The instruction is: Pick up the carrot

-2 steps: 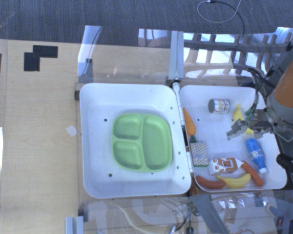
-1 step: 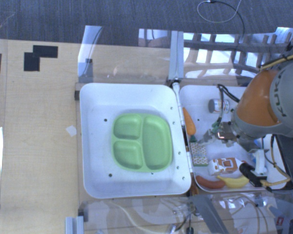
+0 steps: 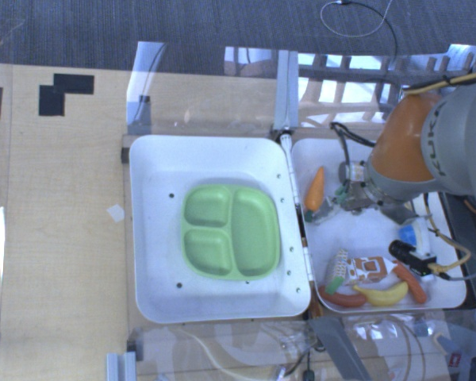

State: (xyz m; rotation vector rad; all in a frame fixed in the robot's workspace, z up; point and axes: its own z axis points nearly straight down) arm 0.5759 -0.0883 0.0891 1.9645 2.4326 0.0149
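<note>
Pale bench, right bin: carrot lies by its left wall, light, rigid, slick-looking; pinch mid-body. Claw sits just beside it; its opening I can't tell.

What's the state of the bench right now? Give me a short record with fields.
target: carrot, lying near the left wall of the right bin, tip pointing up the view
gripper: gripper low in the right bin, just right of the carrot
grasp: carrot not seen between the fingers
left bin: left bin holds a green divided plate
other items, right bin: banana, red sausage, small box, blue item, all toward the near side
arm: reaches in from the right of the view
</note>
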